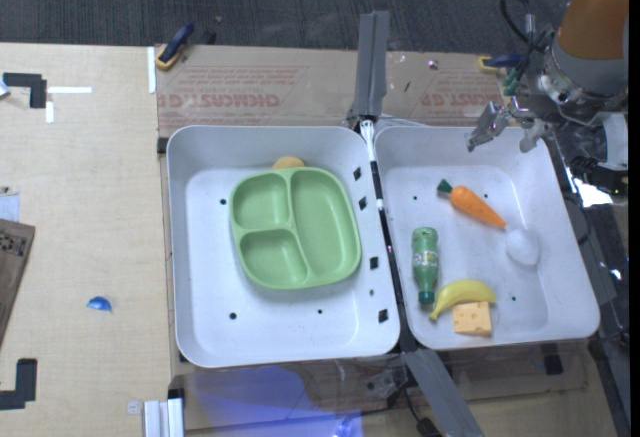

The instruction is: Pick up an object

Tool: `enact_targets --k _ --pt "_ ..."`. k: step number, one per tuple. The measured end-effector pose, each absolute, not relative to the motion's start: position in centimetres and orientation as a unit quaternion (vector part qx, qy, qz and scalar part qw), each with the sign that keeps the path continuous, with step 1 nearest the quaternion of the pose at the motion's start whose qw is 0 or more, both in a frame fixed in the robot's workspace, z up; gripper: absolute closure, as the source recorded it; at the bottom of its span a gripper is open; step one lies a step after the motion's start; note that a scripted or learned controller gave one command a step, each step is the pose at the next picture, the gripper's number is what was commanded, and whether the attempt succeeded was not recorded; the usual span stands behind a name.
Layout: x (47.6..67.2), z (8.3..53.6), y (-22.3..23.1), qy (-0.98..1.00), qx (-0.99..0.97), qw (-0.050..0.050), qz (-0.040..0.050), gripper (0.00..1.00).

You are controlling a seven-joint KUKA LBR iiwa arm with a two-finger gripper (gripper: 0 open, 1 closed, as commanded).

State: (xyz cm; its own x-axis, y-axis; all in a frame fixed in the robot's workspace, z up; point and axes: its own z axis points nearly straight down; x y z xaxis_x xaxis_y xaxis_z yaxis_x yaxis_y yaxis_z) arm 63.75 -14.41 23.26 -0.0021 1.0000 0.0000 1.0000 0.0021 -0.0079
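Above the right bin, gripper spread wide, holding nothing; green bottle label unreadable; cardboard lettering mirrored

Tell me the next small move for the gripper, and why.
Probably bring the gripper forward and down toward the carrot. It hangs at the right bin's far rim with nothing between its fingers, and the carrot is the nearest object, lying apart from the bottle and banana.
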Motion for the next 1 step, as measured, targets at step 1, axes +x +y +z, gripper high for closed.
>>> enact_targets --k 1 --pt "64.67 15.37 -10.73 -0.709 -0.705 0.002 0.0027 0.00"
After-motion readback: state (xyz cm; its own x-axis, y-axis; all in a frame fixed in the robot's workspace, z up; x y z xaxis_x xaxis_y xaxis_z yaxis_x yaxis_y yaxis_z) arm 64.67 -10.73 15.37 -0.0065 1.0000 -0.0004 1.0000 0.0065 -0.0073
